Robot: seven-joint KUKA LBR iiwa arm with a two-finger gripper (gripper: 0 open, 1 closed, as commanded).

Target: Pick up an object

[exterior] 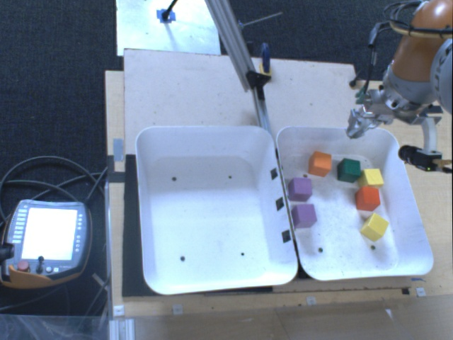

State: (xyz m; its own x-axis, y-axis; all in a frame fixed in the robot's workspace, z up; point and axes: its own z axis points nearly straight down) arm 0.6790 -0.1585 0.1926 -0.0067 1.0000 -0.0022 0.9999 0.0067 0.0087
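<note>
The end effector [359, 125] hangs at the upper right of the frame, over the far rim of the right bin [414, 257]. It carries nothing, and whether it is spread or pressed together I cannot tell from this slant. It sits above the bin rather than down among the blocks, likely a staging height from which it can drop onto a chosen target.

Nearest it, just below in the frame, lie the green cube [348, 169] and the orange cube [320, 163], apart from each other. The green cube is touching or nearly touching a yellow cube [372, 178], which may crowd a grasp. Below those come the red-orange cube [367, 198] and a second yellow cube [374, 226]. Two purple cubes [300, 188] [304, 214] rest toward the bin's left wall.

The left bin [152, 147] fills the frame's middle. A teach pendant [46, 243] lies at lower left, off the desk [191, 91].
</note>
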